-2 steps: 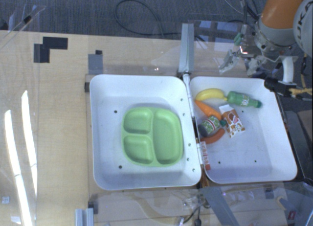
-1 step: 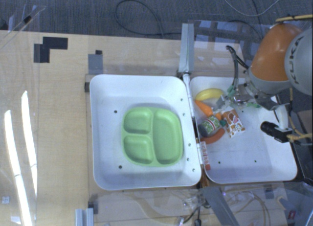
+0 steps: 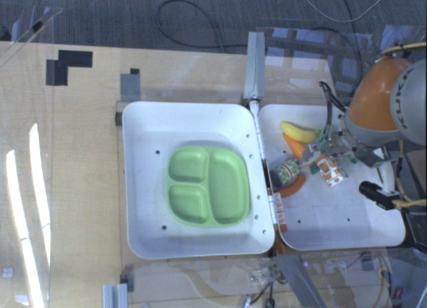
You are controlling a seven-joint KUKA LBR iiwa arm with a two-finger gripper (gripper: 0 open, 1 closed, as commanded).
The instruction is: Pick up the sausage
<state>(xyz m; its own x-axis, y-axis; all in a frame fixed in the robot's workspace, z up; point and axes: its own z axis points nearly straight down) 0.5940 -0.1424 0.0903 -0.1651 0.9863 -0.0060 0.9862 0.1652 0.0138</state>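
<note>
The pale wooden tabletop (image 3: 73,167) carries two shallow white plastic bins side by side; the left bin (image 3: 143,227) holds a light green plastic plate (image 3: 208,185) with three compartments, lying flat near its middle; the right bin (image 3: 347,223) holds the small things, all gathered in its upper left part. The reddish-orange sausage (image 3: 294,186) lies on the floor of the right bin near the left wall, slanted, its upper end touching or just beside a small jar with a green label (image 3: 286,172); above these lie an orange carrot-shaped piece (image 3: 293,145) and, touching it from above, a curved yellow banana (image 3: 298,131); to the right of the sausage, near but apart, lies a small white and orange carton (image 3: 329,171), tilted. The grey arm with its orange band (image 3: 373,103) reaches in from the right over the upper right part of that bin; the claw (image 3: 331,143) hangs between the banana and the carton, well above the sausage in the view and not around it; whether it is wide or narrow I cannot tell, as dark cabling and fittings crowd that spot.
</note>
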